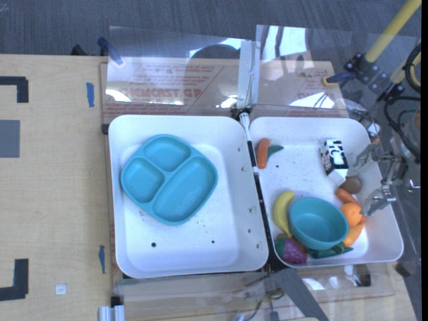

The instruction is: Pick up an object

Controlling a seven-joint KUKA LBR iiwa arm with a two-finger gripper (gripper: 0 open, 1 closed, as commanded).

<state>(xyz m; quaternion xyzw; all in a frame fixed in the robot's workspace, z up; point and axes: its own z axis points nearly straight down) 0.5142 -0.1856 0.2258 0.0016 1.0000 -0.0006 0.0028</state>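
The right bin (301, 174) holds several toy foods: an orange carrot (262, 152), a yellow banana (283, 210), a blue bowl (318, 222), purple grapes (291, 250), a black-and-white block (334, 156) and orange pieces (352, 213) beside the bowl. My gripper (371, 180) hangs over this bin's right rim, its thin metal fingers (366, 155) spread apart with nothing between them. It sits just right of the orange pieces and a small brown item (352, 183).
A blue divided plate (170, 178) lies in the left bin (200, 249). Clear plastic sheets (200, 79) stand behind both bins. A yellow pole (398, 22) and cables cross the upper right corner. Wooden bench surface (53, 179) stretches to the left.
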